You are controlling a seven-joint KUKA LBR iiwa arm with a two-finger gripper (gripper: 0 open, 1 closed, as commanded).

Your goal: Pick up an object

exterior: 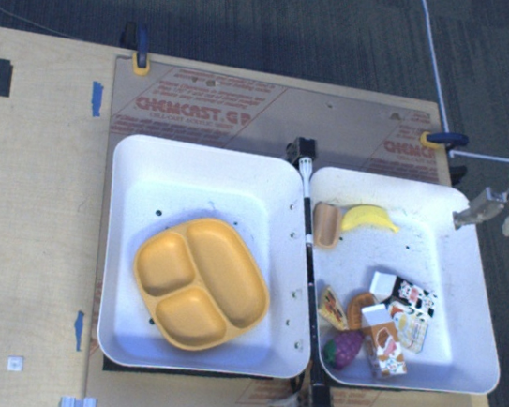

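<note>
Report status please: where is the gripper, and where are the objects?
Gripper at right bin's far right rim, carrying nothing. Banana and small toys lying in right bin. Yellow divided plate in left bin. Path unobstructed.

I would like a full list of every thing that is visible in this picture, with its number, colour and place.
bins: 2, white, side by side on the bench
divided plate: 1, yellow-orange, three compartments, in the left bin
banana: 1, yellow, far part of the right bin
cylinder: 1, tan, beside the banana, near the bin's left wall
small cartons: several, white with prints, near part of the right bin
purple item: 1, purple, near left corner of the right bin
clamps: 2, blue and yellow, far edge of the board
hand: 1, grey metal, above the right bin's far right corner
</note>
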